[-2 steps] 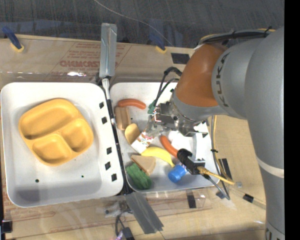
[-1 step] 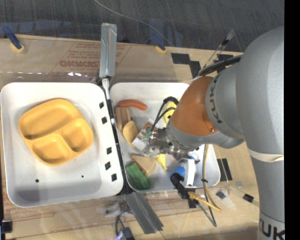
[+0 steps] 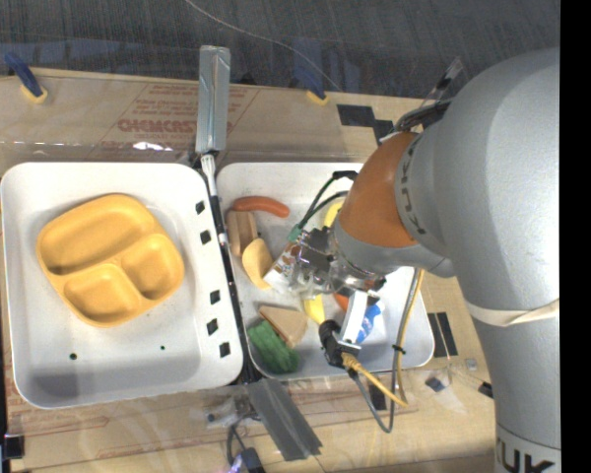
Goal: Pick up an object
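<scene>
The right bin (image 3: 276, 175) holds several toy foods: a red sausage (image 3: 260, 206), a tan block (image 3: 241, 231), a pale yellow wedge (image 3: 256, 261), a tan sandwich slice (image 3: 284, 322), a green piece (image 3: 273, 347) and a yellow piece (image 3: 315, 309). My gripper (image 3: 310, 264) reaches down into the middle of this bin, just right of the yellow wedge and above the yellow piece. The wrist and its cables hide the fingertips.
The left bin (image 3: 30, 363) holds a yellow three-compartment tray (image 3: 108, 257). A grey bar (image 3: 213, 101) stands at the divider between the bins. The arm's body (image 3: 492, 215) covers the right bin's right side. Cables (image 3: 374, 382) hang over that bin's front rim.
</scene>
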